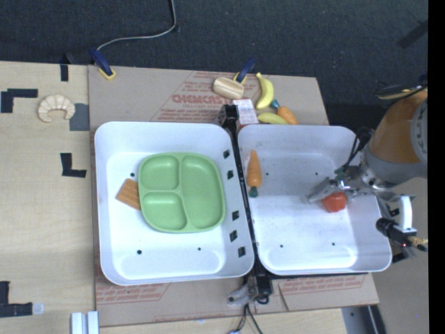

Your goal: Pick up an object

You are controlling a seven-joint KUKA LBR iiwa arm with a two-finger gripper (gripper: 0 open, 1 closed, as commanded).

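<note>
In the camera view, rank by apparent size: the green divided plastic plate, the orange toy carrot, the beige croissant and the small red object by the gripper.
1. Green divided plastic plate, by far the largest.
2. Orange toy carrot and beige croissant: alike, unranked.
3. Small red object, smallest, though partly hidden by the gripper.
</note>
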